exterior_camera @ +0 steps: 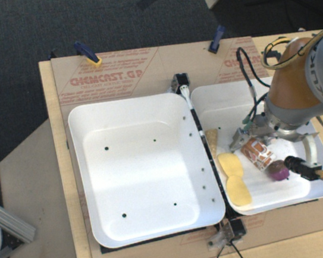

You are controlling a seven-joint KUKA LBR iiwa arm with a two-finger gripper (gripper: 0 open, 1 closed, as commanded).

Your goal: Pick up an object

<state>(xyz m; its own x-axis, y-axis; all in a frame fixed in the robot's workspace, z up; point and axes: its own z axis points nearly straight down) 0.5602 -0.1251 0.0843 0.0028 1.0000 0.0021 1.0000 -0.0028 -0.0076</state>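
Glossy white right bin (pixel 217 96): soft yellow lobed sponge (pixel 234 179), crinkly brown packet (pixel 257 154)

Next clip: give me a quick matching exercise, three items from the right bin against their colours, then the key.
Items:
1. Two soft pieces near the bin's left wall
2. Small round piece near the front edge
3. Patterned packet below the tool

Colours:
A. Purple
B. Brown and white
C. Pale yellow

Pairs: 1-C, 2-A, 3-B
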